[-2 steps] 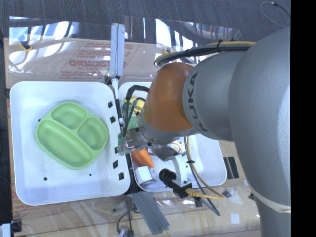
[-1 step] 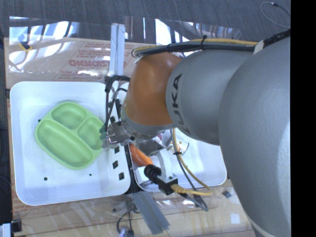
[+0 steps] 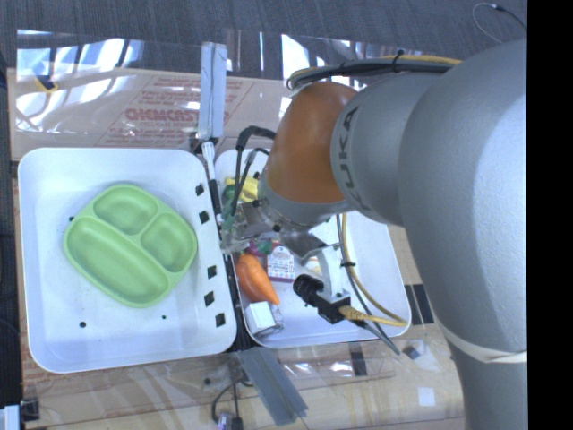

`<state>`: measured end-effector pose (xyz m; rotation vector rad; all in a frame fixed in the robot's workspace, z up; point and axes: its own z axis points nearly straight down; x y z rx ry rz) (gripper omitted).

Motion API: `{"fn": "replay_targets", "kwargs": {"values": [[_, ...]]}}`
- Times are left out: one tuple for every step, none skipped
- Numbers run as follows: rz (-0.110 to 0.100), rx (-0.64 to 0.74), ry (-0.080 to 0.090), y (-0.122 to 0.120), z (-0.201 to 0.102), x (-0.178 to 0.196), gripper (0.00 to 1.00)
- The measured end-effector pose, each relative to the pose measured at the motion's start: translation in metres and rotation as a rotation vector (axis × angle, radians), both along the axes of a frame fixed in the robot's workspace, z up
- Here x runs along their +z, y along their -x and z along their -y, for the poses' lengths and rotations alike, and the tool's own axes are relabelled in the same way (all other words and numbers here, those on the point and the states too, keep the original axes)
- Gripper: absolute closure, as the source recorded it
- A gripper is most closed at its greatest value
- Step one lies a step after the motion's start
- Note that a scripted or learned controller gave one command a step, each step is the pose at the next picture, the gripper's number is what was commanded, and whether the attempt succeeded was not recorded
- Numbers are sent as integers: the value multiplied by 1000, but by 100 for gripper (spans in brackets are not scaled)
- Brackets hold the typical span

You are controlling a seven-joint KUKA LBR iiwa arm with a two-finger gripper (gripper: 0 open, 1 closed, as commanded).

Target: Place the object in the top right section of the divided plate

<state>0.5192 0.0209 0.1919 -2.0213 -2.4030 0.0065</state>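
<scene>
The green divided plate at left holds nothing yet; the tool works low among the right bin's clutter, its grip impossible to tell.

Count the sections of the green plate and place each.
3. On the plate in the left bin: one long section along the lower left, one small section at top, one at right.

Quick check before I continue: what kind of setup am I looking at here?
Most likely a robot lab pick-and-place bench, not a kitchen. Two shallow white bins sit side by side; the left holds a green divided plate, the right toy-like items such as a carrot, with a grey KUKA arm reaching over them.
</scene>
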Motion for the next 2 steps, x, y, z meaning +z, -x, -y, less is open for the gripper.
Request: {"fn": "replay_targets", "kwargs": {"values": [[-1, -69, -1, 43, -35, 24, 100], [2, -161, -1, 22, -69, 35, 100]]}}
